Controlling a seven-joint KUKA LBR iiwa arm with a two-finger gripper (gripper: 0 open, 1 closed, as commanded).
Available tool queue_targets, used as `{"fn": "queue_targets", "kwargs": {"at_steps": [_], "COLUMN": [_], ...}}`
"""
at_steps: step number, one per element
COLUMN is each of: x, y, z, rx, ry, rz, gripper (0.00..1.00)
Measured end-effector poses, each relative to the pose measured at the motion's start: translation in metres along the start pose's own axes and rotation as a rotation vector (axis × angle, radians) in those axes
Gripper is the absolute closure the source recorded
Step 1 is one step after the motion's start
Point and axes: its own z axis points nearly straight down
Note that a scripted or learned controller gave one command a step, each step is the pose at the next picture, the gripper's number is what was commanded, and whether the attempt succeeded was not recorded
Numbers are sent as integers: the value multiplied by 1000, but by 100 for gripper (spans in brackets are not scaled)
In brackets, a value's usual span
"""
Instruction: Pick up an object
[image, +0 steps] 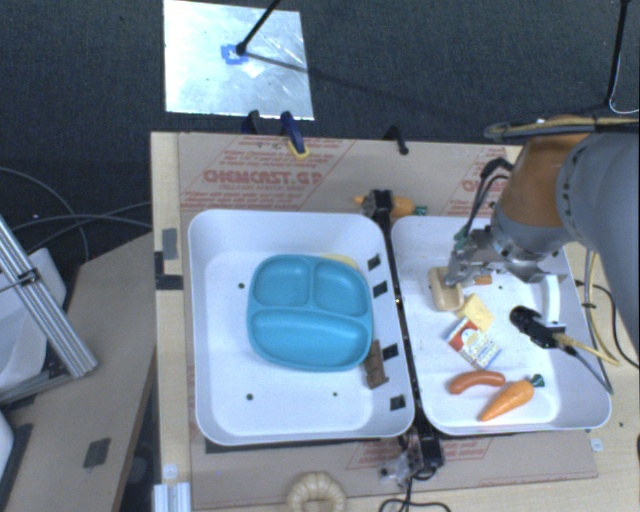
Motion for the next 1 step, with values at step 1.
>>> {"fn": "queue_targets", "kwargs": {"at_steps": [1], "x": [-7], "y": [9], "z": [-56], "rx": [-4], "ry": [-1], "rz": [-1], "gripper": [100]}}
